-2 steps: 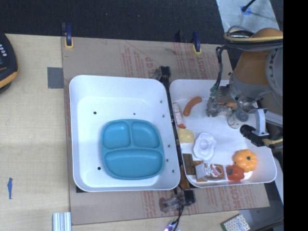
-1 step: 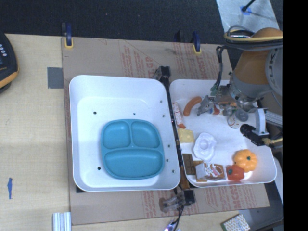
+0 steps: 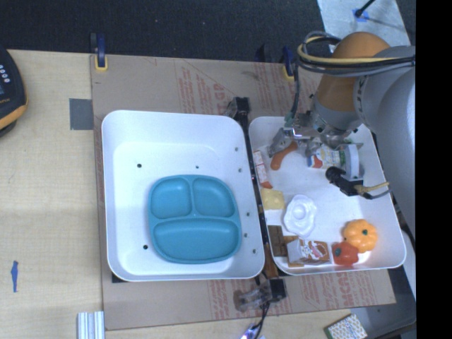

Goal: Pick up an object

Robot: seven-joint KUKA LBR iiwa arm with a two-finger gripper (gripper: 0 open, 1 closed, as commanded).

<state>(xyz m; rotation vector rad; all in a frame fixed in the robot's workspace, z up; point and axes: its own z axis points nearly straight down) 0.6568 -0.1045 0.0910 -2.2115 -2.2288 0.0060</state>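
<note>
I take the orange-brown sausage-shaped piece [image 3: 280, 157] as the likeliest thing to pick: it lies in the right bin [image 3: 385, 202], at its far left corner, just below and to the left of the tool [image 3: 295, 137] as I see it from above. The tool hangs low over that corner; I cannot tell how it is set, since the wrist hides too much. Nothing sits visibly in it.

To do this well, I would centre the tool over the piece's middle, line it across the short axis, and come straight down, because the bin wall and a red-and-white packet [image 3: 258, 168] lie close on the left.

Further toward me from the tool lie a yellow block [image 3: 272, 200], a white cup-like thing [image 3: 300, 215], a printed packet [image 3: 313, 251], a red piece [image 3: 345, 253] and a small orange pumpkin [image 3: 360, 234]. Well to the tool's left, the other bin [image 3: 123, 189] carries a blue divided plate [image 3: 194, 218]. Both bins rest on the surface [image 3: 49, 210].
</note>
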